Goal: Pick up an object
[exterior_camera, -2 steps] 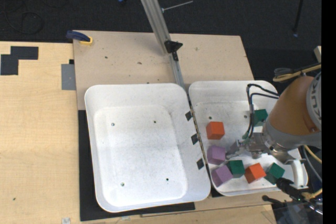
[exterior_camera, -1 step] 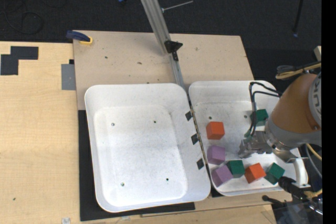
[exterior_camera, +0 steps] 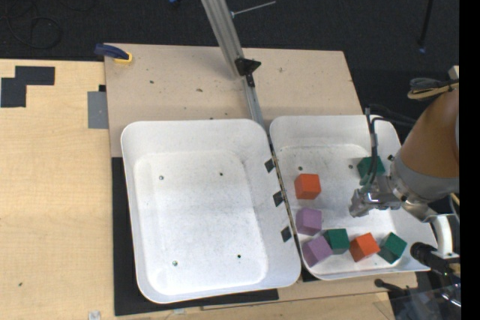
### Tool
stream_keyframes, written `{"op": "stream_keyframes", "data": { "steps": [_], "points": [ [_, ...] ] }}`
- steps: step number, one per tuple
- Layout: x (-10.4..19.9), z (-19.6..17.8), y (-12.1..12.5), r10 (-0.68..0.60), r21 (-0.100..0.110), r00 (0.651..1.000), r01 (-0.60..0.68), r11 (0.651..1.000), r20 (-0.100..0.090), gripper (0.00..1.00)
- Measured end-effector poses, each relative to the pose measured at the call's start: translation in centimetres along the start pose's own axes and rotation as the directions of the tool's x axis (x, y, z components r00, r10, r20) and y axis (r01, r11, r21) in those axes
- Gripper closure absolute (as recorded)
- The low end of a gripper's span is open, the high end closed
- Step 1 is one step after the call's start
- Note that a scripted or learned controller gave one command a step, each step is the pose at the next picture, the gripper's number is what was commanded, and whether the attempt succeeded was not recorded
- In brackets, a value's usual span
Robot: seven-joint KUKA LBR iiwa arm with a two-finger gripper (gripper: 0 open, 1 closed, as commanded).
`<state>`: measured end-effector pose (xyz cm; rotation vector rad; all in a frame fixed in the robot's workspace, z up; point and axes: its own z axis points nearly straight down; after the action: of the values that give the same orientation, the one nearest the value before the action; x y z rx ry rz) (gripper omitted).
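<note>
Blocks lie scattered in the right bin (exterior_camera: 330, 133), 7 in all as far as the view shows. An orange block (exterior_camera: 307, 186) sits alone near the bin's middle, close to the divider side. Below it a purple block (exterior_camera: 308, 221) rests just above a second purple block (exterior_camera: 316, 249), which lies near the bin's front left corner. Along the front edge run a green block (exterior_camera: 337, 239), a second orange block (exterior_camera: 364, 246) and another green block (exterior_camera: 392, 247), close together in a row. A further green block (exterior_camera: 367, 168) shows partly behind the arm's hardware near the right wall.

The claw (exterior_camera: 366, 201) hangs over the right part of this bin, above the front row and just below the half-hidden green block. Whether it is apart or together cannot be told from this angle, and nothing is visibly caught in it.

The left bin (exterior_camera: 142, 142) sits beside the right one on the wooden surface (exterior_camera: 172, 82). A slanted aluminium bar (exterior_camera: 221, 19) rises from the surface behind the bins.
</note>
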<state>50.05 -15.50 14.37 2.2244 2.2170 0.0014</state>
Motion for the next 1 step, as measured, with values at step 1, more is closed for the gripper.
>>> {"op": "stream_keyframes", "data": {
  "steps": [1],
  "points": [
    [-0.61, -6.12, -0.12, -0.004, -0.002, 1.0, 0.004, 1.0, 0.001, 1.0]
  ]
}}
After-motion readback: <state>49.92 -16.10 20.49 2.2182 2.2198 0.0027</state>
